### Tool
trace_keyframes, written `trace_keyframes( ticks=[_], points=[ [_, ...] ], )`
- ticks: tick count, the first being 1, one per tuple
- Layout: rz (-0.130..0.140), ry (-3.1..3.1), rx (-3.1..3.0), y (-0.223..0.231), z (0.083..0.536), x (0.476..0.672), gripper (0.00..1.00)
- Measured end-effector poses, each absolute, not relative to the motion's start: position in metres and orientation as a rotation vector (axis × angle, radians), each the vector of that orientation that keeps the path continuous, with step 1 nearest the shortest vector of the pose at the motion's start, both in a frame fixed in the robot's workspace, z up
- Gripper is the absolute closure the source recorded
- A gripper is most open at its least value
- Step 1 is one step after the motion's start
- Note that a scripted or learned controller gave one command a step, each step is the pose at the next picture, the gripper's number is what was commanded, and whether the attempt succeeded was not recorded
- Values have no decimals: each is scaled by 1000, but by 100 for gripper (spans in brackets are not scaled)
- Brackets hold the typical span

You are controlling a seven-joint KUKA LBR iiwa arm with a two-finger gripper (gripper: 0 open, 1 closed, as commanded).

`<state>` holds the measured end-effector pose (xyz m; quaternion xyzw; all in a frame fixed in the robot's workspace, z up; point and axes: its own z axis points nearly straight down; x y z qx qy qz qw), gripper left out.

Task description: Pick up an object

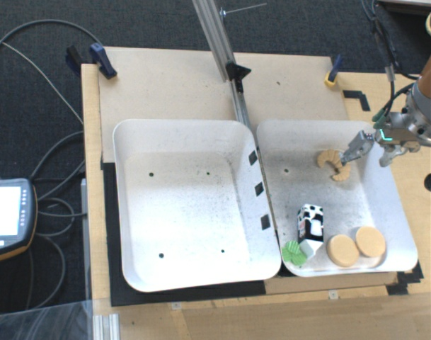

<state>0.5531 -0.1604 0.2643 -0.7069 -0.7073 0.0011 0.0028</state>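
**Gripper spread above the right bin, nothing between its fingers**

From where I stand, the arm [429, 83] comes in from the right and stops over the far right part of the right bin [385, 183]. Its gripper [374, 151] hangs there with the two fingers parted: one finger [357, 147] slants down and left toward the bin floor, the other sits further right near the bin's edge. The gap between them holds nothing.

Just beside the left fingertip lies a tan curved piece [333, 164], shaped like a small hooked wooden block, flat on the bin floor. Whether the fingertip touches it I cannot tell; the two are very close.

The other things sit well apart from the gripper, along the near edge of the same bin. A black-and-white patterned box [311, 222] lies near the middle, with a small green item [294, 252] just beside it at the bin's near left corner. To the right of these are two tan round discs [357, 246], side by side and touching or nearly so.

The left bin [130, 147] shows a speckled white floor. A metal rail [219, 41] runs from the far side down to the seam between the bins, and a handheld screen unit [6, 214] rests off the bench to the left.
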Motion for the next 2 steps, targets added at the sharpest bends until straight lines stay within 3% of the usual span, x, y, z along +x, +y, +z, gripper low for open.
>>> trace_keyframes(
  ticks=[1, 2],
  points=[
    [0, -2221, -2219, -160, 266, 554, 0],
    [4, -2217, -2217, -152, 214, 546, 0]
  ],
)
